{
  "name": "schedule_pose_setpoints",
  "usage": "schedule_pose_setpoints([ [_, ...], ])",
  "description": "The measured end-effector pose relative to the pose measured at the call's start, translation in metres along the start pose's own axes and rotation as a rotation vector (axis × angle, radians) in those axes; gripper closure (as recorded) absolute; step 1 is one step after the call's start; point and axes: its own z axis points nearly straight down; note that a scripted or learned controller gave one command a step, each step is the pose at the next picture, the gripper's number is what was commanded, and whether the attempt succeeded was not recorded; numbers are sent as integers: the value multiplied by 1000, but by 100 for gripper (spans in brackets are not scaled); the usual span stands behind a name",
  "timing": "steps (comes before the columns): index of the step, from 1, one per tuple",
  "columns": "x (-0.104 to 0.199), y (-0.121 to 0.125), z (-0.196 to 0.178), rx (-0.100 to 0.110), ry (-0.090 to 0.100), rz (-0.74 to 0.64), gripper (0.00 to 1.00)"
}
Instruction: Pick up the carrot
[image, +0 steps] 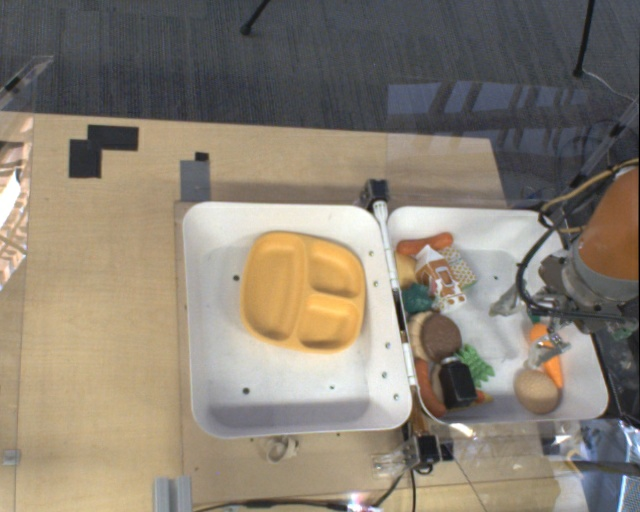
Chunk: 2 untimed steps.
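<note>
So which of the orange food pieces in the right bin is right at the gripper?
The small carrot at the bin's right side, directly under the gripper. The other orange pieces lie along the divider, far left of it.

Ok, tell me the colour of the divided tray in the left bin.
Yellow-orange; the divided tray shows plainly in the camera view, lying in the white left bin.

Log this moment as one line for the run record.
arm: over right white bin | gripper: at small orange carrot, grasp unconfirmed | yellow divided plastic plate: in left white bin
</note>
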Motion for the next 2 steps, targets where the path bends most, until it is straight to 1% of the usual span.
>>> schedule_pose_setpoints([
  [1,4,3,20,4,-6,-313,0],
  [2,28,14,20,8,-7,-673,0],
])
